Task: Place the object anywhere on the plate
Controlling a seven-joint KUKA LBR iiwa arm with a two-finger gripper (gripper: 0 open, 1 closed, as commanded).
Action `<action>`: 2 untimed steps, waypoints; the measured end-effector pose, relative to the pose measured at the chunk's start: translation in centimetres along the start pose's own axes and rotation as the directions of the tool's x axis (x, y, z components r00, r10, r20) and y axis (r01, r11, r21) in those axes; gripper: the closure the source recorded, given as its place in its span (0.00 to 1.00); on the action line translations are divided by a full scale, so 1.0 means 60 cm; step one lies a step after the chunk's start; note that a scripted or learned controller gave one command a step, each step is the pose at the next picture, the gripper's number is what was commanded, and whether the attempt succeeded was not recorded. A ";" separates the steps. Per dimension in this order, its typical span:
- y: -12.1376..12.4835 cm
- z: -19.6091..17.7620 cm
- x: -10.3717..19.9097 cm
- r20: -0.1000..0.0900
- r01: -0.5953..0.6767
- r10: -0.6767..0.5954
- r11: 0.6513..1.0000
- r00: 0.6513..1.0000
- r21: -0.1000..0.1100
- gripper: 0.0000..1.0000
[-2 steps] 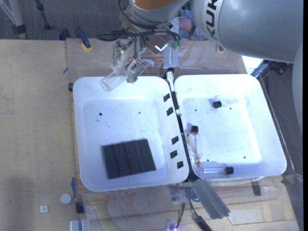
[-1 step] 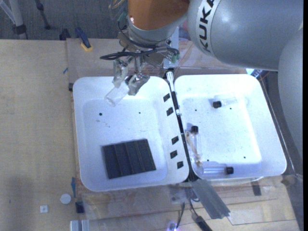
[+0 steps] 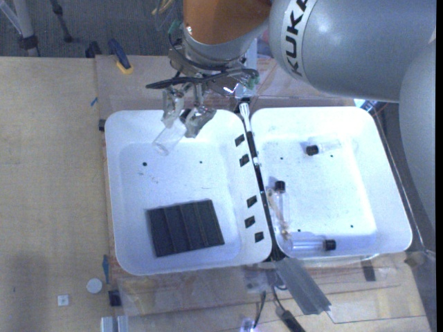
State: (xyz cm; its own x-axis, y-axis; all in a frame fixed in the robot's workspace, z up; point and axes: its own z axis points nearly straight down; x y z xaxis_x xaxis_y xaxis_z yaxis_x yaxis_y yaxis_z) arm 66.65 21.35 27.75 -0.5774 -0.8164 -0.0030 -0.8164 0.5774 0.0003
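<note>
I see my claw (image 3: 185, 120) gripping a clear tube (image 3: 166, 140), with the dark plate (image 3: 185, 227) sitting well below it.

Likely a lab: KUKA arm (image 3: 346, 33), white bins (image 3: 124, 137).

1. The single fixed camera is sitting above the pale wooden bench (image 3: 48, 185) and is looking down on it at a slant, so the far edge is lying toward the top of the picture.
2. It is taking in both shallow white plastic bins: the left bin (image 3: 124, 185) and the right bin (image 3: 374, 185) are sitting side by side across the middle.
3. It is standing near enough that the big grey arm with the orange band (image 3: 346, 26) is looming across the upper right, reaching in from that side.
4. Beyond the bench, a strip of grey carpeted floor (image 3: 104, 12) is running along the top edge.
</note>
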 end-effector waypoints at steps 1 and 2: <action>-0.014 -0.057 0.017 0.006 0.087 -0.087 0.996 0.996 0.004 1.00; 0.062 0.064 0.087 0.002 0.146 -0.146 0.989 0.989 0.001 1.00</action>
State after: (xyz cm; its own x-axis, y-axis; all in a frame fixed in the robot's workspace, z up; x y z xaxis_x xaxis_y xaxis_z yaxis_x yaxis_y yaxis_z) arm 60.63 19.26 23.89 -0.4522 -0.8919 -0.0054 -0.8919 0.4522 -0.0007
